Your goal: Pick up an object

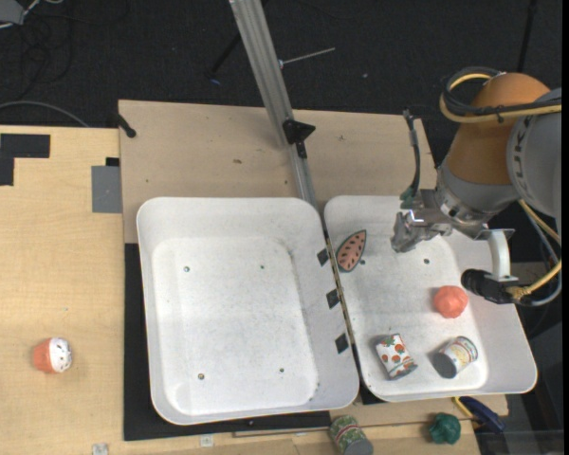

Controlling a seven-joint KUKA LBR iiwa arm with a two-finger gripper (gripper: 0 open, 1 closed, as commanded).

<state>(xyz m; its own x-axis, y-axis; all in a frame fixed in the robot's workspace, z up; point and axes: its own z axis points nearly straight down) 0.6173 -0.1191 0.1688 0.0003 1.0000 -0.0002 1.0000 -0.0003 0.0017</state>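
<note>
1. The arm point(498, 150) is seen reaching over the right bin's point(512, 373) far edge.
2. The gripper point(405, 235) hangs above the bin floor; whether it is spread or clenched cannot be told.
3. A spotted oval point(350, 249) leans against the left wall, long axis tilted.
4. A red ball point(449, 300) lies mid-right.
5. A patterned box point(394, 356) and a can point(454, 356), lying on its side, sit near the near edge.

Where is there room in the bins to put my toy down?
The left bin has bare floor right across. In the right bin a bare patch lies mid-floor, between the spotted oval and the red ball. It is crowded at the near edge, by the spotted box and can.
</note>
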